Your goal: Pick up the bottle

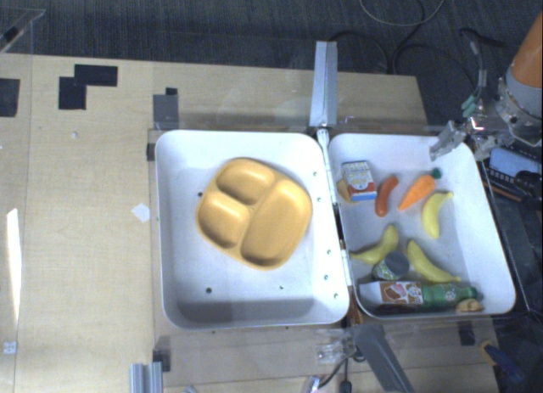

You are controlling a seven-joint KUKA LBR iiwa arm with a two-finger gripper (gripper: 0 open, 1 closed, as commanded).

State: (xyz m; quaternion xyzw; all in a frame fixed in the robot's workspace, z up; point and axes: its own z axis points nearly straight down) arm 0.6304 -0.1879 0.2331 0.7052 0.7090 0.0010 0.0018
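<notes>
The bottle [422,294] lies on its side along the front wall of the right bin [496,251], at about six o'clock in that bin. It has a green body, a red and white label toward its left end, and its right end reaches toward the bin's five o'clock corner.

Just above the bottle, two bananas [428,265] lie slanted, one left and one right, with a small grey round thing [395,262] between them. A third banana [433,213] stands more upright at about three o'clock from the bin's middle. At twelve o'clock sit a carrot [416,191], a red sausage [386,196] beside it to the left, and a small carton [358,180] at eleven o'clock, close to the wall shared with the left bin [170,238].

The left bin holds a big yellow tray [254,211] with three hollows, lying near its centre.

The arm [526,86] comes in at the two o'clock corner of the right bin. Its gripper [458,135] hangs over that bin's far right rim, well apart from the bottle. Whether the claw is open or closed cannot be told.
</notes>
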